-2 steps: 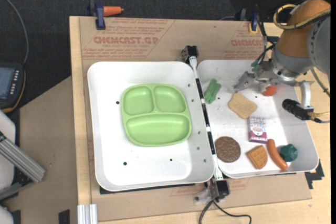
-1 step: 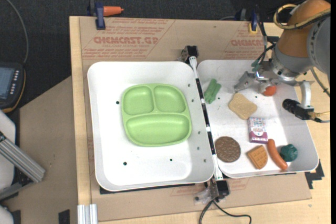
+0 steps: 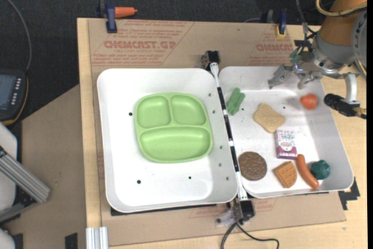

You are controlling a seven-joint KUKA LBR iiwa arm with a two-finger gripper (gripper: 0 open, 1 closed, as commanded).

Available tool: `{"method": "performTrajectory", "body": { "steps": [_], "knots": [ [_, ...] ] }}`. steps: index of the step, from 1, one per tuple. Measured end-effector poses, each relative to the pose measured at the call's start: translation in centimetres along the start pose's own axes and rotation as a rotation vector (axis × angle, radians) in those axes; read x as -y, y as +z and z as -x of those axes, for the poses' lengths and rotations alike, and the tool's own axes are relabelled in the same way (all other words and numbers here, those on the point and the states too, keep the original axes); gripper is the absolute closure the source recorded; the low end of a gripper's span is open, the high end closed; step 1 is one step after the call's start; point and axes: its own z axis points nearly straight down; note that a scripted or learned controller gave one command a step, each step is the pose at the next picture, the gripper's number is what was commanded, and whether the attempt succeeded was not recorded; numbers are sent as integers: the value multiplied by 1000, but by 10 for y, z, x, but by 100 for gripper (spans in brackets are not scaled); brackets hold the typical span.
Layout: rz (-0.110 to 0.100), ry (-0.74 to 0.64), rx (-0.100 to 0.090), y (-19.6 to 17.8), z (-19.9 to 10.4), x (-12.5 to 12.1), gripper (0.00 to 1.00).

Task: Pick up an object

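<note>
The gripper (image 3: 289, 74) hovers, fingers spread and empty, over the right bin (image 3: 342, 151). Just beside it sits a small orange ball (image 3: 309, 101), looking light, smooth and roll-prone; pinch across its middle.

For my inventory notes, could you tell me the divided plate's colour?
Light green; the divided plate shows in the camera view.

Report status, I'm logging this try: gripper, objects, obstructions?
Gripper above right bin's far edge, holding nothing. Tomato nearest, untouched. Nothing blocking it.
</note>
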Motion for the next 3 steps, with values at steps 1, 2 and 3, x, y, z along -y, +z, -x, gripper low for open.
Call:
{"method": "performTrajectory", "body": {
  "steps": [1, 2, 3],
  "knots": [
    [-6, 14, 23, 30, -32, 86, 0],
    [-4, 20, 26, 27, -6, 192, 0],
    [5, 5, 28, 28, -23, 84, 0]
  ]
}}
